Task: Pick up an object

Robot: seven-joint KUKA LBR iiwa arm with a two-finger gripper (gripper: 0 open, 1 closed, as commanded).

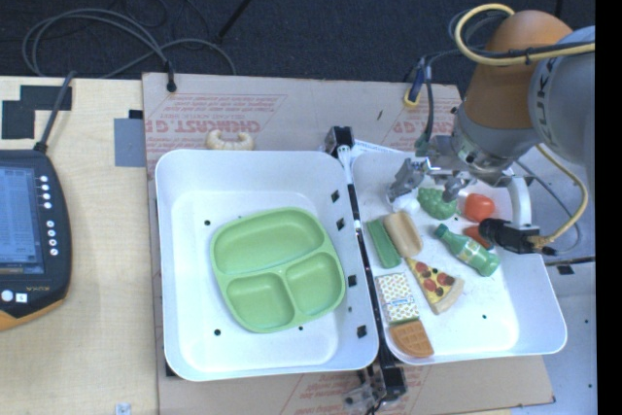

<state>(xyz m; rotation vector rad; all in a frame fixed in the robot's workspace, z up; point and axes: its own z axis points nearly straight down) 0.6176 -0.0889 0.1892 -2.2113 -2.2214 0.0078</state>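
My gripper (429, 182) hangs low over the back of the right bin (530, 326), its fingers spread open. A green lumpy toy vegetable (437, 203) lies just in front of the fingertips, not gripped. To its right is a red tomato (478, 206), and a green bottle (468, 250) lies nearer the front. A hot dog bun (401, 233), a green pickle (382, 244), a pizza slice (434, 285), a checkered cracker (397, 296) and an orange waffle piece (414, 339) lie along the bin's left side.
The left bin (185, 209) holds a green divided plate (279, 267). A black divider (354, 238) runs between the bins. A control pendant (24, 233) rests on the bench at far left. A beige ring (229, 141) sits behind the left bin.
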